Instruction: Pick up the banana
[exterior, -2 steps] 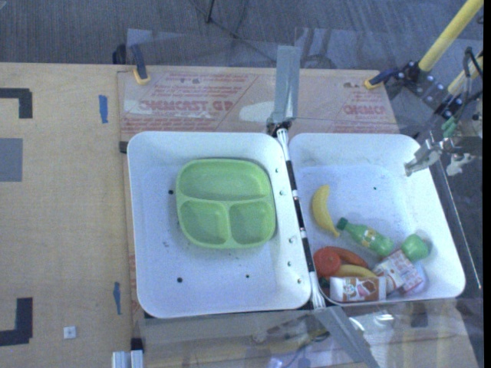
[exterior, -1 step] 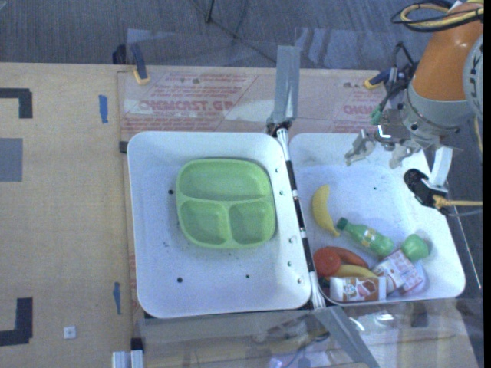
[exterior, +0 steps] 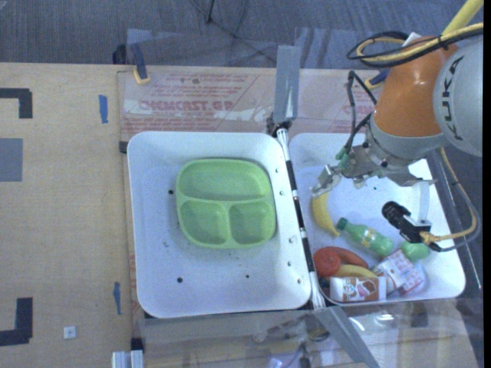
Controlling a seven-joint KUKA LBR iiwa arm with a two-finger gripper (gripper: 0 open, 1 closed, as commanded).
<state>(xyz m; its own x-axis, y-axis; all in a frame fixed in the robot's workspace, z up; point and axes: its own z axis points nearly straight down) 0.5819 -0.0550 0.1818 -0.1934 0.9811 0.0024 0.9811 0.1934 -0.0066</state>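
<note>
You see the gripper low in the right bin, its fingers just above the banana; a green divided plate sits in the left bin.

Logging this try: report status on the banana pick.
Gripper over right bin, just above banana's top end. Banana lying on bin floor, not held. Green bottle close beside it; tomato below.

Yellow banana, lime-green divided plate, apparently plain white bins.
</note>
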